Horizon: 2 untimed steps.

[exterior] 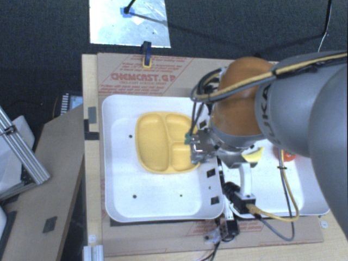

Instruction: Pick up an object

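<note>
A yellow divided tray point(162, 141) lies in the left white bin point(122, 194), toward its right side. My gripper point(196, 148) hangs at the tray's right edge, under the orange wrist band, and its body hides that edge. A small yellow object point(253, 154) peeks out from beneath the arm in the right bin, with a bit of orange-red point(287, 156) beside it.
The grey arm covers most of the right bin point(310, 200). Cables point(272, 213) trail over that bin's front. Both bins rest on a cardboard sheet point(144, 75); a blue-and-yellow clamp point(147, 54) sits at its far edge.
</note>
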Each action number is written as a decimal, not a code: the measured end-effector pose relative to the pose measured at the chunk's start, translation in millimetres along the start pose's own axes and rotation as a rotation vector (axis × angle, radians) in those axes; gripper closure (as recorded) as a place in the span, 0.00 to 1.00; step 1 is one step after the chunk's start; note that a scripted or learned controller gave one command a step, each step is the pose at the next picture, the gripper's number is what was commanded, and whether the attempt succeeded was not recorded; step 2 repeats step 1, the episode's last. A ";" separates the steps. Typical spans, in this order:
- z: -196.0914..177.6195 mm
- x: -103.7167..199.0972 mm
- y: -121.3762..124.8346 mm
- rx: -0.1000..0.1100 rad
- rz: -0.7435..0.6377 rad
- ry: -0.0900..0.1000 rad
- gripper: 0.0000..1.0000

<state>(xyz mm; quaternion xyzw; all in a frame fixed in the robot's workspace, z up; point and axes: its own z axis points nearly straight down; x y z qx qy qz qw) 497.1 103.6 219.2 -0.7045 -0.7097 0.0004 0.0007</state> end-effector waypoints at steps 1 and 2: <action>-0.2 -0.8 0.5 -0.001 0.003 0.000 0.00; -0.2 -0.8 0.5 -0.001 0.003 0.000 0.00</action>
